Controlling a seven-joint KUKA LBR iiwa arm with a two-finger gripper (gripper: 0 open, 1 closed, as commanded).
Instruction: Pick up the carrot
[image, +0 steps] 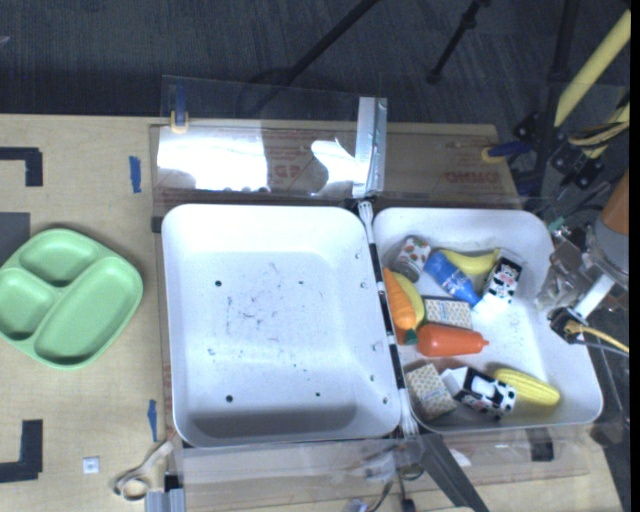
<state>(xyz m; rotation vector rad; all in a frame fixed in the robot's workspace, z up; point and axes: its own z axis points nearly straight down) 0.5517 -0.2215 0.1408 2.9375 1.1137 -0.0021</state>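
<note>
The carrot, an orange-red tapered toy, lies on its side in the middle of the right bin, its tip pointing right. The arm comes in from the right edge, and the gripper hangs over the bin's right rim, to the right of the carrot and slightly farther back. A patch of bare bin floor separates it from the carrot. Nothing shows in its grasp.
Around the carrot lie an orange-and-yellow toy, a blue packet, two bananas, two crackers and black-and-white toys. The left bin adjoins it. A green divided plate sits at far left.
</note>
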